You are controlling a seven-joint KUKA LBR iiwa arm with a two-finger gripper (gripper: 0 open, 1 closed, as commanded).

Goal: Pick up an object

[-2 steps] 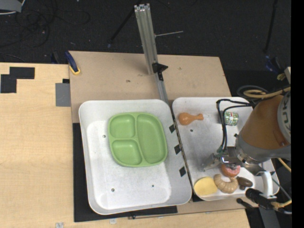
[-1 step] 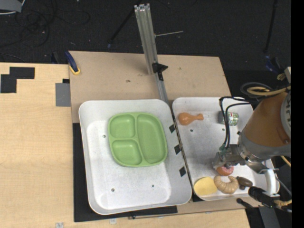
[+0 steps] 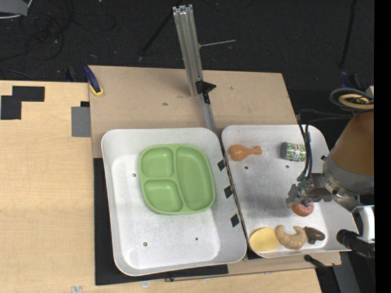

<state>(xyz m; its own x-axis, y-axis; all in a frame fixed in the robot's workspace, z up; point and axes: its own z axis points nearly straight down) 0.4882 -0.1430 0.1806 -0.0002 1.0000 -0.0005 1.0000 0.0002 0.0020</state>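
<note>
Looking at the small red ball (image 3: 302,209) in the right bin (image 3: 263,182), I'd guess it's light, smooth and prone to rolling, so pinch across its middle. It sits directly under the tool (image 3: 303,195), touching or nearly so. Can't tell how the tool is set.

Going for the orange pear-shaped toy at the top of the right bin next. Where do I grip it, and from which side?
Probably the narrow neck of the orange toy, straight from above. It lies flat, bulb left, neck right, clear of the can and the bin wall, so fingers should fit either side.
</note>
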